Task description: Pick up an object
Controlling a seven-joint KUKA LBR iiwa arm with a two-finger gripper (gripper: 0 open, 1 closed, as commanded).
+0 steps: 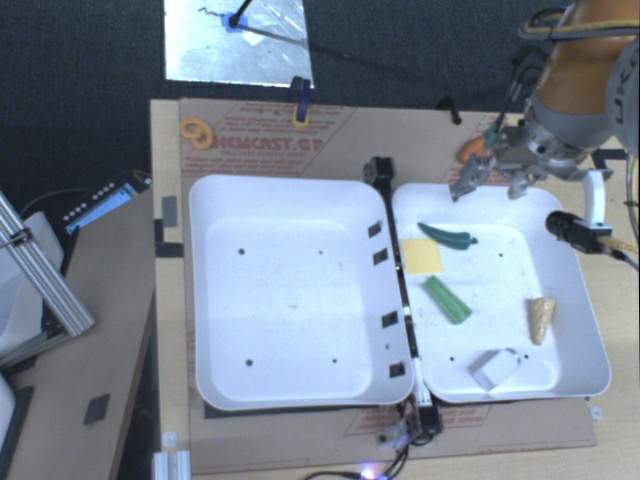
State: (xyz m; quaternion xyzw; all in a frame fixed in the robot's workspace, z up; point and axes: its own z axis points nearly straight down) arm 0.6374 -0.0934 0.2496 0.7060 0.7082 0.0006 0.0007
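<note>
The gripper [492,180] is seen above the far rim of the right bin [580,298], its fingers spread apart and nothing held between them. The dark green pepper-shaped piece [447,235] lies in this bin, near the gripper, below and slightly left of it. It is judged light, stiff and somewhat smooth; the thicker middle should be taken across its narrow width.

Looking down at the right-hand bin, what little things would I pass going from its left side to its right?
Yellow square → green stick → clear packet → tan cone-shaped piece. The dark green pepper-like thing spans above the first two, so I leave it unranked. The gripper hovers over the bin's far edge.
</note>
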